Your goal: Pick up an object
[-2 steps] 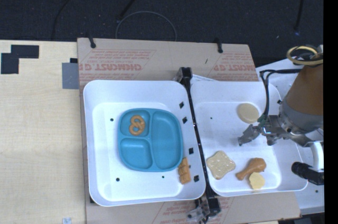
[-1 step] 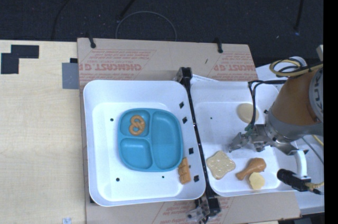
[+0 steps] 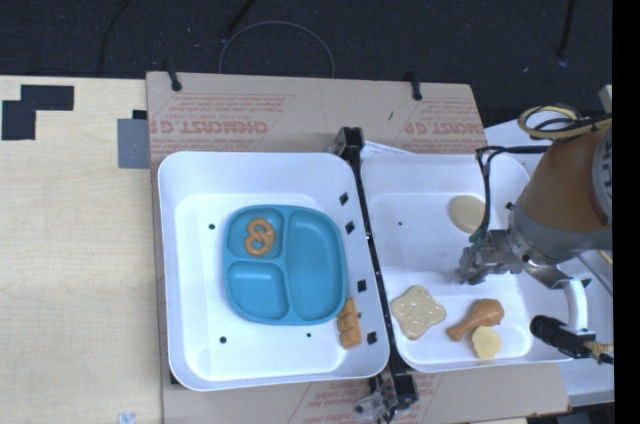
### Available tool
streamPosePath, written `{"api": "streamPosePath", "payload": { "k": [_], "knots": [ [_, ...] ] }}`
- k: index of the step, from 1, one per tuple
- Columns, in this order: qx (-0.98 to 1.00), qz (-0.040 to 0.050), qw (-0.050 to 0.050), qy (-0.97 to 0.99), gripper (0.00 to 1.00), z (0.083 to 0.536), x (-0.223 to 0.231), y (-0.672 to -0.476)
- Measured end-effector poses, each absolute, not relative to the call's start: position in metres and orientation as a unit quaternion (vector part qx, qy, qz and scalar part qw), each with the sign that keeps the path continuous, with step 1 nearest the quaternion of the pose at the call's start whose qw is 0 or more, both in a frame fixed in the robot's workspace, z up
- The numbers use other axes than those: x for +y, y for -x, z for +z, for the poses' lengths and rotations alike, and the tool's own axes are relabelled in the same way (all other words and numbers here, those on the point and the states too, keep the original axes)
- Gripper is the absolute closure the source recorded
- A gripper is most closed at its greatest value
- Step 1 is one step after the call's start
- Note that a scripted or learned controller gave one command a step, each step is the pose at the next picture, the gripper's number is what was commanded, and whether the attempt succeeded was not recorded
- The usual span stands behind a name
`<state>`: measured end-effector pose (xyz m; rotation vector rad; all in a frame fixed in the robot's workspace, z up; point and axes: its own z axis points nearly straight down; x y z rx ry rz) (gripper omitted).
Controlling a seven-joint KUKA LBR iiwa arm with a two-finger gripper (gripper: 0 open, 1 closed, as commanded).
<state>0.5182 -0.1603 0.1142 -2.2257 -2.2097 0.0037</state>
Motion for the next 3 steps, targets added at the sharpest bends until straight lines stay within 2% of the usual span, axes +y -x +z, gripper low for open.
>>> {"api": "streamPosePath", "payload": {
  "k": [1, 2, 3],
  "knots": [
    [-0.706, -0.0006, -0.001, 0.708, 1.00, 0.175, -0.161, -0.512],
    [-0.708, -0.0002, 0.000, 0.707, 1.00, 0.201, -0.162, -0.513],
    [-0.709, 0.0000, 0.002, 0.705, 1.00, 0.196, -0.107, -0.525]
  ]
}}
